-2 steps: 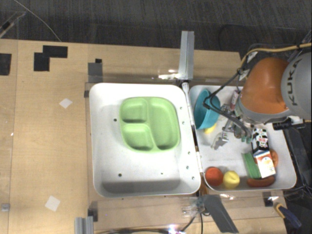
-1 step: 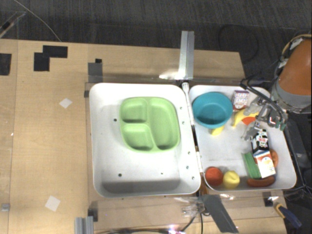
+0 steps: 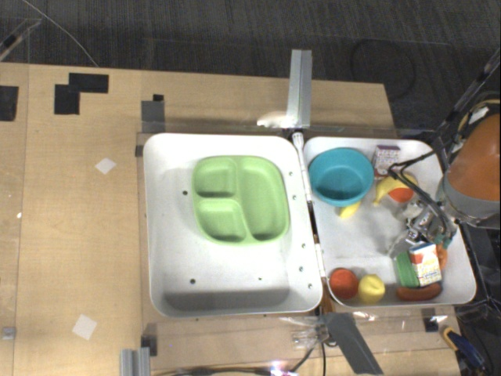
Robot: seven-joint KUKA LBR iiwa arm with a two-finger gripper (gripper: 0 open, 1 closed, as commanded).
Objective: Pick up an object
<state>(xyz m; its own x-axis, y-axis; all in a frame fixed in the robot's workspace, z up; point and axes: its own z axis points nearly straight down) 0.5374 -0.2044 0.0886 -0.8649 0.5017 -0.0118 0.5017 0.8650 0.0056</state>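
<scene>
Two white bins before you, green divided tray in the left bin, gripper low in the right bin, just above the small carton, grip state you cannot tell, blue bowl, red and yellow fruit near the front edge.

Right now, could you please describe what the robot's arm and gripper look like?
The arm enters from the right: a rounded orange band above a grey wrist section. Black cables loop along it toward the wrist. The gripper is a small assembly of silvery metal and dark parts, too cluttered to make out finer markings.
</scene>
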